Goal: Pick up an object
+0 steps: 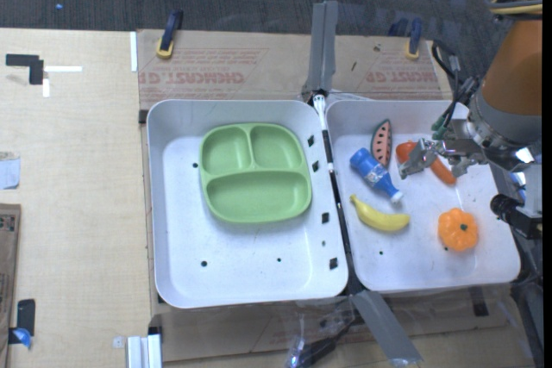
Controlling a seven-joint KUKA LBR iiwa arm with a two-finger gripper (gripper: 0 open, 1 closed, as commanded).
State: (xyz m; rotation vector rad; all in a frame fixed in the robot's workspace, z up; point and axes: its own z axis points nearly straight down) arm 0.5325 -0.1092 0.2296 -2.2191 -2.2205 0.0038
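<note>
Two shallow white bins sit side by side on the worktop. The left bin [172, 254] contains a green three-compartment plastic plate [255, 172]. The right bin [414, 271] contains a blue bottle with a white cap [374, 171], a yellow banana [380, 216], a watermelon slice [381, 142], an orange pumpkin [457, 230] and an orange carrot-like piece [442, 171]. The grey gripper [420, 159] hangs low over the right bin's upper right area, just beside the carrot-like piece. Whether its fingers are apart or together cannot be determined.
</note>
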